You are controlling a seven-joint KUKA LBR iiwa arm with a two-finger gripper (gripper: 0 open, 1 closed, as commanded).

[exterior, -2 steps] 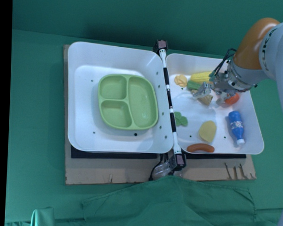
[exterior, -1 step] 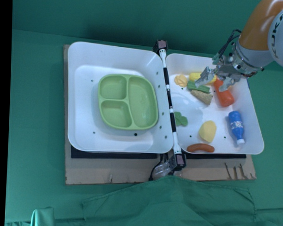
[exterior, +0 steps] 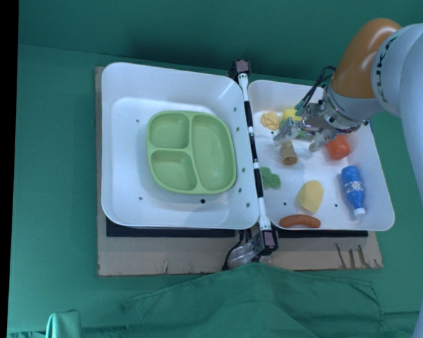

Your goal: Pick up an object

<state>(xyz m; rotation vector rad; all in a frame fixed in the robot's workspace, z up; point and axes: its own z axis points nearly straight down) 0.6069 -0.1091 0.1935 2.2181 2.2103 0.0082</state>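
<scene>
Gripper (exterior: 300, 135) hangs low over the right bin (exterior: 380, 205), fingers spread, nothing between them; just below sits a tan, ridged ice-cream cone (exterior: 289, 153), lying tilted.

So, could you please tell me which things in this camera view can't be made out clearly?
- Gripper: its fingers blur into the wrist hardware, so their spacing is unreadable.
- Yellow item: partly hidden behind the gripper, identity unclear.
- Orange-red item: its upper edge is tucked under the wrist; shape uncertain.
- Blue bottle: label too small to read.
- Arm: cut off by the top and right edges.
</scene>
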